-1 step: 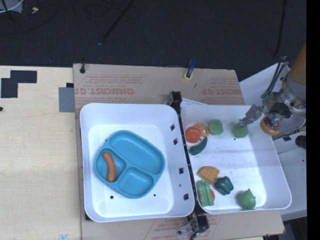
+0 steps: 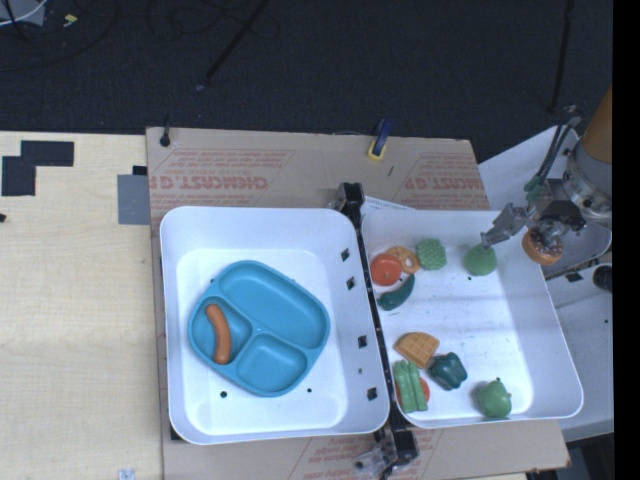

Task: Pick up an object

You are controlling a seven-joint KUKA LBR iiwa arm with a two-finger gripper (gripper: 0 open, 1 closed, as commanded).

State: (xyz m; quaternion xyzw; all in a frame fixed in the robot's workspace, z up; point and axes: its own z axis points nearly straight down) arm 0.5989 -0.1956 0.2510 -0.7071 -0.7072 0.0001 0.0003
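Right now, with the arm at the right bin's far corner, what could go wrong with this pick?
1. The gripper sits at the bin rim beside the green ball; descending there could nudge the ball away or clip the rim.
2. The tomato, cucumber and pretzel touch each other, so a grab there may catch two or slip.

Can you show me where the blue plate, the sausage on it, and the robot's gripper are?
blue plate [image 2: 290,313]: camera view, bare upper right compartment.
sausage [image 2: 219,332]: camera view, middle of its length.
gripper [image 2: 545,236]: camera view, at its tip, over the right bin's far edge.
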